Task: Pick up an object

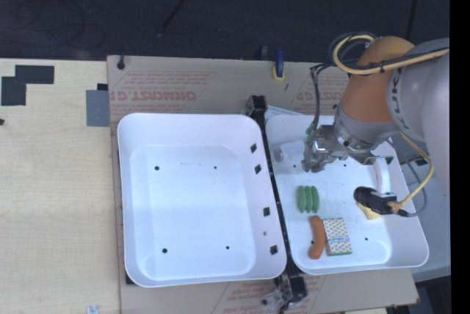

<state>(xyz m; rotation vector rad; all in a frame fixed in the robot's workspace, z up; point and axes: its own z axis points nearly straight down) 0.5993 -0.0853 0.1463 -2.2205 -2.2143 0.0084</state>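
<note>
2 white bins sit side by side on a brown card sheet with red print, and the sheet lies on a pale tabletop. The left bin shows 4 small dark dots on its floor. A row of black clips runs along the seam where it meets the right bin.

The arm reaches in from the right over the far half of the right bin, its orange band above the grey wrist. The jaws point down and to the left above the bin's far left part (whether they are open or closed cannot be told from this angle), and no object shows between them.

All 3 objects lie in the near half of the right bin, nearer the camera than the jaws and apart from them. A green ridged piece lies closest, just short of the jaws. Nearer the front rim lies an orange sausage shape, lengthwise toward the camera. A small box with a pale patterned face sits just beside it on the right (touching or not, the view does not settle).

A blue and yellow clamp stands at the sheet's far edge.
</note>
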